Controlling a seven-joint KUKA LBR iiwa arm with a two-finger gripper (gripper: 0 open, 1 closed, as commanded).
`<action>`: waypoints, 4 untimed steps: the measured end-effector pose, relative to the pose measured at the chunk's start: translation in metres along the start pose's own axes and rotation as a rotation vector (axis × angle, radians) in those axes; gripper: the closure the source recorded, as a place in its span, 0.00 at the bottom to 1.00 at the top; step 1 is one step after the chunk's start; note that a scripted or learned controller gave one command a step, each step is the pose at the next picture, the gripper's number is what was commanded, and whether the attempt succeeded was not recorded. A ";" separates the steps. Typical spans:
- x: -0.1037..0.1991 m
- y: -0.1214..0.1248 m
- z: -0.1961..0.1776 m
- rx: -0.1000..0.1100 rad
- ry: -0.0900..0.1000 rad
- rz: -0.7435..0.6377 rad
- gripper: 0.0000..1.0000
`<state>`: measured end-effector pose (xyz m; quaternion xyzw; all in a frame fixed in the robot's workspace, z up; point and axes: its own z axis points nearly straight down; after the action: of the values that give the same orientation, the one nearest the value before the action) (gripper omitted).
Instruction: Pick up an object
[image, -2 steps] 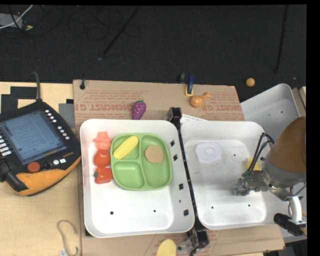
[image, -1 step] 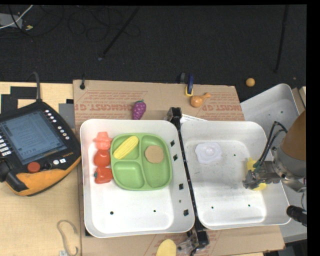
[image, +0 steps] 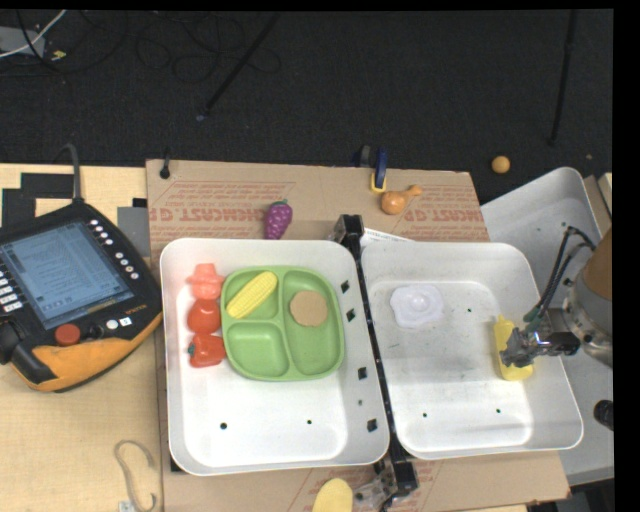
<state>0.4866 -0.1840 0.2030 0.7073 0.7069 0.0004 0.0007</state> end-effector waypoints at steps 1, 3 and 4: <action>-0.001 0.000 -0.025 0.001 0.001 -0.001 1.00; 0.090 0.072 -0.034 0.001 0.003 -0.005 1.00; 0.138 0.105 -0.038 0.001 0.003 -0.004 1.00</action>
<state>0.5919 -0.0457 0.2413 0.7059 0.7083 0.0010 -0.0008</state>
